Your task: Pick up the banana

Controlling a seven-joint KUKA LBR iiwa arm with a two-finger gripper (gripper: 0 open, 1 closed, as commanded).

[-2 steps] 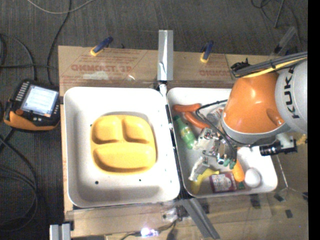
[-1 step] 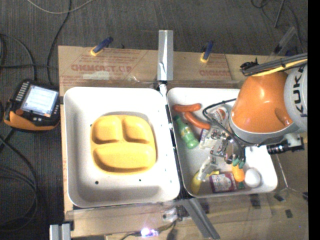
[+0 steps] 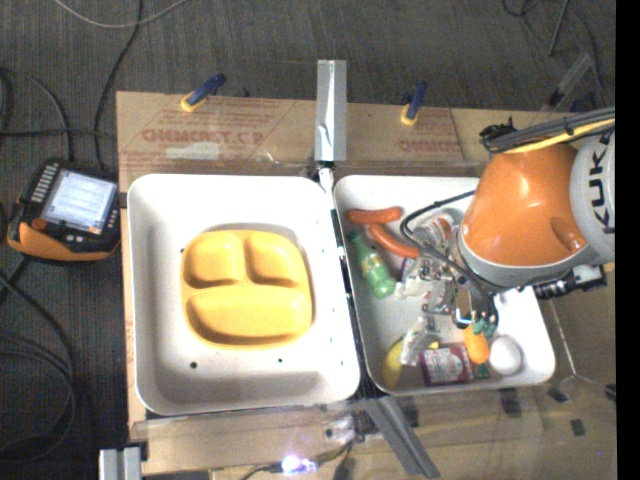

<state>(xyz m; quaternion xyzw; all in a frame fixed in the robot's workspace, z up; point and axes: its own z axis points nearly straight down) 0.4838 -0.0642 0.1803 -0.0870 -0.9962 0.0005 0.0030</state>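
A yellow divided tray is lying in the left bin. In the right bin, the gripper is hovering above the banana, apparently approaching; grip state cannot be told. Next, lowering onto it.

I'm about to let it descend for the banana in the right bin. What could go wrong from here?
The banana lies against the bin's near wall, tight beside a dark red packet, so the fingers may catch the wall or the packet. The gripper hangs over crowded items: a green bottle and hot dogs could get bumped.
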